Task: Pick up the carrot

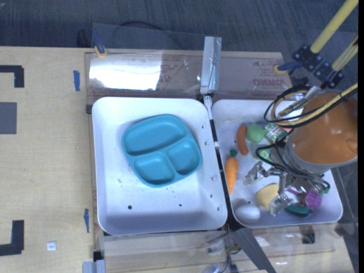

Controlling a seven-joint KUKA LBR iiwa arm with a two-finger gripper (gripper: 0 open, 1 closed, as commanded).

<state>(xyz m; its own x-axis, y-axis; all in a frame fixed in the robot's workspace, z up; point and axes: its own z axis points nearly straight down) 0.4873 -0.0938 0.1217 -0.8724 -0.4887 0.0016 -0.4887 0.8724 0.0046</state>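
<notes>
The carrot (231,175), orange with a small green top, lies along the left wall of the right bin (335,212), tip pointing toward the front. My gripper (266,189) hangs low in the same bin, to the right of the carrot and apart from it. Its two fingers (253,175) are spread wide and stand open on either side of a yellow toy food piece (265,196). Nothing is lifted. The arm's orange band (330,132) covers the right part of the bin.
Around the gripper lie a white egg (247,212), a green piece (255,133), a second orange piece (243,140), a purple item (313,198) and a dark green one (297,211). The left bin (108,152) holds a blue divided plate (162,149).
</notes>
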